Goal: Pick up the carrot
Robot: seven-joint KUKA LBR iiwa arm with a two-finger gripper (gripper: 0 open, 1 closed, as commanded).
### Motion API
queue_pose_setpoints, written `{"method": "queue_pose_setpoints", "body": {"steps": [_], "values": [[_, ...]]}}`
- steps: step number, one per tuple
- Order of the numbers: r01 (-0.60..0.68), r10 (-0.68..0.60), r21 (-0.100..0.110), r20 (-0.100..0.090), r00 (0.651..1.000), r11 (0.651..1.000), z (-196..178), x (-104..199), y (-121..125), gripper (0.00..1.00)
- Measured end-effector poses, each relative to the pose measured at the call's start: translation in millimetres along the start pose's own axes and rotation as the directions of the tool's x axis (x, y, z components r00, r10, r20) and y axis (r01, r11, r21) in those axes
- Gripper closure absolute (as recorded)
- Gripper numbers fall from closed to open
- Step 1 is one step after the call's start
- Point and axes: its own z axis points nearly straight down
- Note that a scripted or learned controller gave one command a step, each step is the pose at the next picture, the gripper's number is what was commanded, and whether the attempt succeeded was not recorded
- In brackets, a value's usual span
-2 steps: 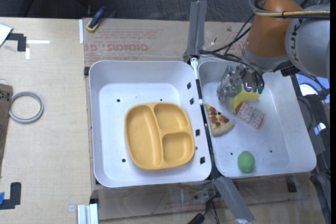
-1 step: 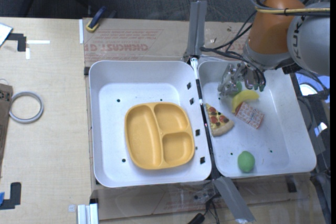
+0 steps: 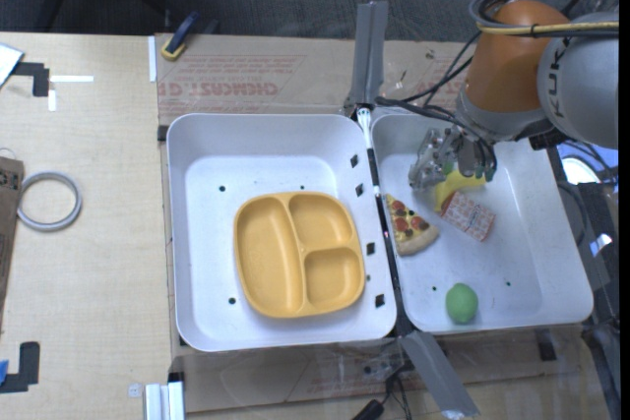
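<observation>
The grey metal claw (image 3: 436, 164) hangs low in the right white bin (image 3: 536, 261); its opening cannot be told. No carrot is identifiable; a yellow block (image 3: 463, 182) sits just beside it, a pizza slice (image 3: 409, 226) nearby.

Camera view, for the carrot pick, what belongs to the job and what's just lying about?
Job: gripper, right bin, yellow piece at the gripper (too hidden to identify).
Lying about: pizza slice, pink block, green ball, yellow plate, tape roll.
</observation>
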Motion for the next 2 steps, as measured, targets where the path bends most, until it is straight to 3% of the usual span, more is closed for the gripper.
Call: {"method": "queue_pose_setpoints", "body": {"steps": [1,2], "values": [[0.272,-0.272,0.000,0.001,0.962,0.962,-99.9,41.4,30.5,1.00],[-0.150,0.150,0.001,0.001,0.989,0.989,-14.2,-5.8,-33.0,1.00]]}}
